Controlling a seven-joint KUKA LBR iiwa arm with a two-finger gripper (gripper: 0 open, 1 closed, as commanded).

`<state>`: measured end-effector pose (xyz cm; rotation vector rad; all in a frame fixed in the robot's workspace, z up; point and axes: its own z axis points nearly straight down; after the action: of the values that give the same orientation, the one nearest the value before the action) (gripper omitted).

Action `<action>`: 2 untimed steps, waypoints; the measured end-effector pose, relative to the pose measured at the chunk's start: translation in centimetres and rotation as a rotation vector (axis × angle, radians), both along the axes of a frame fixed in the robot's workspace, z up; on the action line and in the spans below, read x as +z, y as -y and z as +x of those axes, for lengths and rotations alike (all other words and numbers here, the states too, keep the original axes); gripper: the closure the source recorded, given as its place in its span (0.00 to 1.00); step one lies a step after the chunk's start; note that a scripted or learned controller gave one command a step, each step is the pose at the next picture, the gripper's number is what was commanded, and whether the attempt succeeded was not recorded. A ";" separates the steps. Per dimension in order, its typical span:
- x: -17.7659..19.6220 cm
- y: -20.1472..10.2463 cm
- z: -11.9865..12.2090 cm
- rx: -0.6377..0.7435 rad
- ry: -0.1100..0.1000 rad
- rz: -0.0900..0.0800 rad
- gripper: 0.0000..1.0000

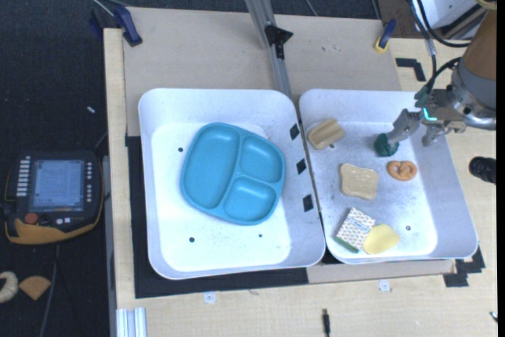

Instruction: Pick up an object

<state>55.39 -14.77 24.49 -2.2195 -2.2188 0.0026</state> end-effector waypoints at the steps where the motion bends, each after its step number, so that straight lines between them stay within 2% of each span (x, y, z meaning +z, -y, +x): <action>1: 0.1 0.0 0.1 0.001 0.003 -0.001 0.00; 2: -4.6 0.7 0.7 0.000 0.000 0.000 0.00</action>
<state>56.12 -15.43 19.87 -2.2192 -2.2194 0.0019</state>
